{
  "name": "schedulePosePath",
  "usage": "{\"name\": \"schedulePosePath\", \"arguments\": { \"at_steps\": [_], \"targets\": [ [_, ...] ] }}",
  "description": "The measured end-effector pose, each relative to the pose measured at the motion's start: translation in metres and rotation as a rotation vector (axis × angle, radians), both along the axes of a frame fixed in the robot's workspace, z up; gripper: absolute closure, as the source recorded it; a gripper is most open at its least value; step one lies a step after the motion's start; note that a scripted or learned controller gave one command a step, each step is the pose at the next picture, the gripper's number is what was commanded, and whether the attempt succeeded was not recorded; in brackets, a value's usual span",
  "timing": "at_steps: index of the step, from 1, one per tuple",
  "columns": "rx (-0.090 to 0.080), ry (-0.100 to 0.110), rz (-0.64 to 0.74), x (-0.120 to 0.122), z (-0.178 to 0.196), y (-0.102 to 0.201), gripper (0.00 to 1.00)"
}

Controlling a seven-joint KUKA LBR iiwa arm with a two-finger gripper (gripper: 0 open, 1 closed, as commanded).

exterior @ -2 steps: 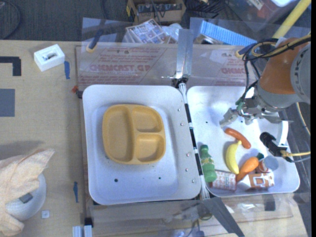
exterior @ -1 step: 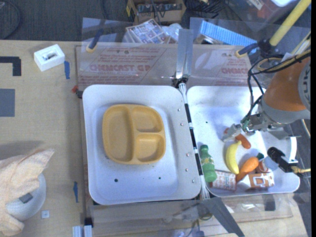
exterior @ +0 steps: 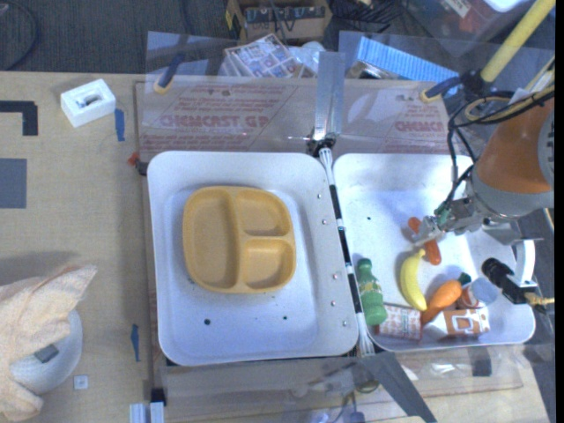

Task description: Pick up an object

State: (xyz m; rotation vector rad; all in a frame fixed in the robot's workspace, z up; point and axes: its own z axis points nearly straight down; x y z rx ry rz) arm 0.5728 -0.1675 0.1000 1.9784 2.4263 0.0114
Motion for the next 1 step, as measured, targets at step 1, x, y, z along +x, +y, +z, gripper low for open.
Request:
{"name": "schedulePosePath", "arguments": {
  "at_steps": [1],
  "targets": [
    [0.001,0.011,-0.018,-0.0033,0.0891,0.0423,1.0]
  ]
}}
